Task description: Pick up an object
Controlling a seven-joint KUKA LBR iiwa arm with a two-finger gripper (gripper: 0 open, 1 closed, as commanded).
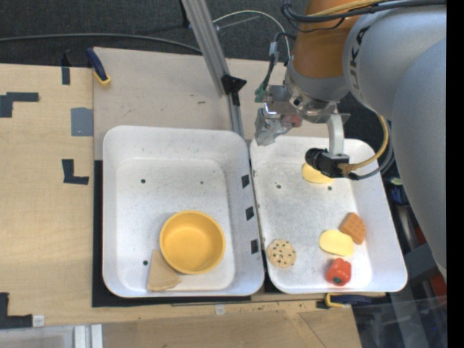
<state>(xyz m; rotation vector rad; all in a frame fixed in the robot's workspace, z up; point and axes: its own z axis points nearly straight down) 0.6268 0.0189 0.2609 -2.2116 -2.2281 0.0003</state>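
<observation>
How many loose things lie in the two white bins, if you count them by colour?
Yellow: 3, the bowl, the oval piece, the piece partly hidden by the arm
Tan or brown: 3, the wedge, the cookie, the waffle-like piece
Red: 1, the small red piece
Total: 7

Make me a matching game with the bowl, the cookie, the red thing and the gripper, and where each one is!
Things:
1. yellow bowl
2. cookie
3. red toy
4. gripper

Places:
A. front right corner of the right bin
B. over the back left corner of the right bin
C. left bin
D. front left of the right bin

Pairs: 1-C, 2-D, 3-A, 4-B
</observation>
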